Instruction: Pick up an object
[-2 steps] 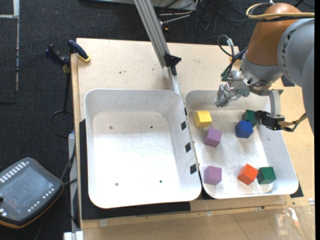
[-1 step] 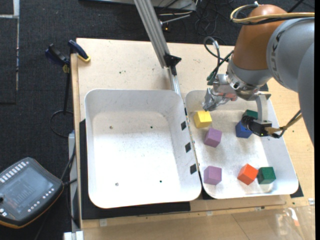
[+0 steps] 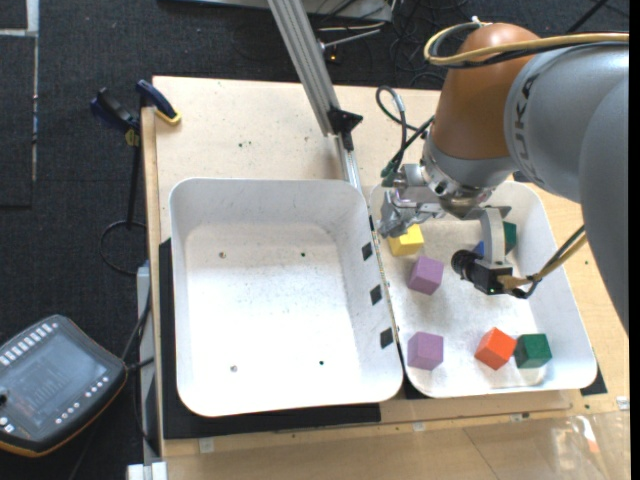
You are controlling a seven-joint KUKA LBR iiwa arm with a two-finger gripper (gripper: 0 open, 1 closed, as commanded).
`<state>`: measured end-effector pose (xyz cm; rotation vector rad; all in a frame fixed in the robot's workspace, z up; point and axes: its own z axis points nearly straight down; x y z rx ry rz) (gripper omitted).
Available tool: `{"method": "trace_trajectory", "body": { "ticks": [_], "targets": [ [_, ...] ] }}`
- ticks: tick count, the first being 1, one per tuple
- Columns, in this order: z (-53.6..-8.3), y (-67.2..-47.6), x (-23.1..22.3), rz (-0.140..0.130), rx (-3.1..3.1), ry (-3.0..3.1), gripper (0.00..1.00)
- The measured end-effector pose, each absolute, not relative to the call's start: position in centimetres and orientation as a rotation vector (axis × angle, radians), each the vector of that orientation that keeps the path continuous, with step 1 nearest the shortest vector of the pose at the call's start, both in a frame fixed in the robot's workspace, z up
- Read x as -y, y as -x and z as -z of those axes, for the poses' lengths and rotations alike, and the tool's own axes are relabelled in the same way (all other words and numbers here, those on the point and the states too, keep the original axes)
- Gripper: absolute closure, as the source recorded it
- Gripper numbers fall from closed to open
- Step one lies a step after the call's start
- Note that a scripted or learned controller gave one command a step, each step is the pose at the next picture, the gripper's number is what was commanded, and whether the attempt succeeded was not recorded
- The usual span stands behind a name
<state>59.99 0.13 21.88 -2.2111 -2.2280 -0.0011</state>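
My gripper [image 3: 403, 218] hangs low over the upper left part of the right bin [image 3: 560, 313], right above a yellow block [image 3: 406, 241] that peeks out beneath it. The block touches or nearly touches the gripper's underside. Two purple blocks lie nearby, one [image 3: 425, 274] just below the yellow block and one [image 3: 425, 349] near the bin's front. An orange block [image 3: 494, 348] and a dark green block [image 3: 533, 349] sit together at the front right. A green and blue piece [image 3: 508, 236] is partly hidden behind the wrist.
The left bin [image 3: 270, 288] stands beside the right one, their rims meeting in the middle. A metal pole [image 3: 305, 53] slants down to the bench behind the bins. A black cable fitting [image 3: 482, 271] hangs from the wrist over the right bin.
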Motion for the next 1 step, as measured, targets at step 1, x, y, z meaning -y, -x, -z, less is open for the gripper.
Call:
{"method": "trace_trajectory", "body": {
  "ticks": [1],
  "targets": [
    [-22.87, -59.37, -5.70, 0.003, 2.231, 2.211, 1.00]
  ]
}}
